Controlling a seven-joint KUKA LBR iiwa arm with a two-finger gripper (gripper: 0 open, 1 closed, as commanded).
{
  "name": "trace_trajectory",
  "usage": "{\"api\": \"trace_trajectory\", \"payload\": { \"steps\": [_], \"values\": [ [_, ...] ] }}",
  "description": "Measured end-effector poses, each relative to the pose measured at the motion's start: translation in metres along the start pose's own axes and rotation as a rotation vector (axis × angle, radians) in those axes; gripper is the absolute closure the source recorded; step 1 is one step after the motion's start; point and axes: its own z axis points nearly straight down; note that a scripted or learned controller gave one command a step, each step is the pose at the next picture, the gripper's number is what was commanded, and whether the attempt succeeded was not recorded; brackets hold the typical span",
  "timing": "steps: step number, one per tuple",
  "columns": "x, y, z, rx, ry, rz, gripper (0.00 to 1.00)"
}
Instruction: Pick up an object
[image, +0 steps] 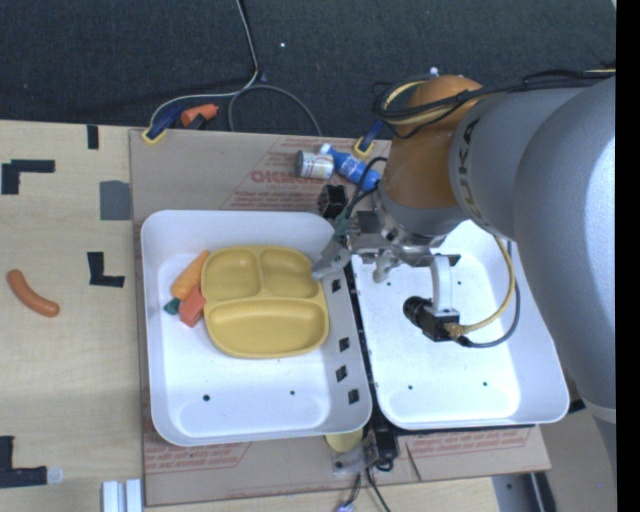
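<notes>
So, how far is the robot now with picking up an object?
Nothing looks picked up yet. The yellow divided plate and the orange carrot toy both lie in the left bin. In hand: the arm is over the bins' shared edge, with the gripper near the plate's upper right corner, but I cannot tell how its fingers stand. Left to do: grasp an object and lift it.

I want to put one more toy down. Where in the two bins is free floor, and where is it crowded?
Left bin: bare floor along the near edge, below the yellow divided plate. The carrot crowds the plate's left side. Right bin: bare near part; the arm crowds the far part.
</notes>
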Motion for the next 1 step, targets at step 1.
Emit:
{"api": "trace_trajectory", "payload": {
  "steps": [1],
  "values": [
    [-0.0874,-0.0401,0.0175,0.004,-0.004,0.012,0.00]
  ]
}}
